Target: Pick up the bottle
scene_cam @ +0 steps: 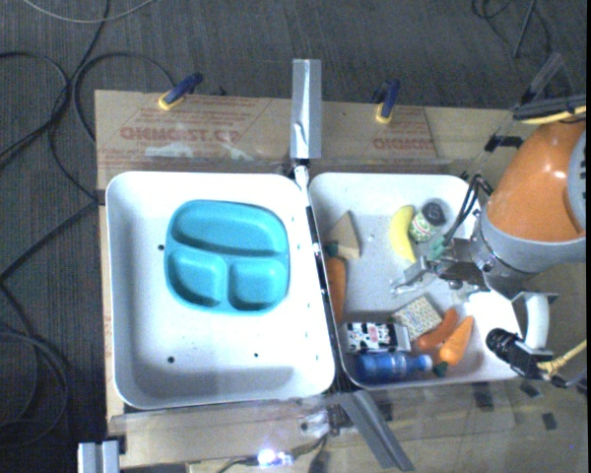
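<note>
The bottle (392,366) lies flat at 6 o'clock in the right bin (374,190). The gripper (421,272) hangs at the bin's centre, fingers open, holding nothing.

Right bin (374,187): crowded along near edge. Bottle (392,366) lies flat against the front wall, a small printed box (372,336) touching it from behind, carrots (449,337) pressed at its cap end. Little side room there; top of bottle open from above.

Cracker (418,314) just behind the carrots. Another carrot (336,282) runs along the left wall. Banana (403,232) and small jar (426,223) near the far right corner, gripper (426,270) hanging just in front of them.

Bare floor mid-bin, between the left carrot and gripper.

Left bin (128,294): blue tray (229,255) takes the middle; open floor in front.
</note>
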Controlling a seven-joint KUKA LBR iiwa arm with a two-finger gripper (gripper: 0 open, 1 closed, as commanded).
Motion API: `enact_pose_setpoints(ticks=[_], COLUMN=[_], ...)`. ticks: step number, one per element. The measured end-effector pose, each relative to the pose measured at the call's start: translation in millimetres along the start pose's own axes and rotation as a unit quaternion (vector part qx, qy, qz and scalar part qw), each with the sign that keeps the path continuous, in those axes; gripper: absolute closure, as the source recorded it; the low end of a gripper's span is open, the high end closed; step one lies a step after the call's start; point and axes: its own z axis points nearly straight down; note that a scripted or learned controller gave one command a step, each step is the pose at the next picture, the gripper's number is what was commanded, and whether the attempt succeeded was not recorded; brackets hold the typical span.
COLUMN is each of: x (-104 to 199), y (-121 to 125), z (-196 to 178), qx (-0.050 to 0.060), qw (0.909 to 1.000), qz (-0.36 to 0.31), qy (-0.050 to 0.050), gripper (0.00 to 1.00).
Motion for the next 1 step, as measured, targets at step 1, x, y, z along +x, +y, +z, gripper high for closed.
enact_pose_setpoints(ticks=[1], x=[-47.0], y=[5.7], z=[17.4], qx=[0.0], qw=[0.9994], qz=[-0.034], qy=[0.0], gripper=[0.0])
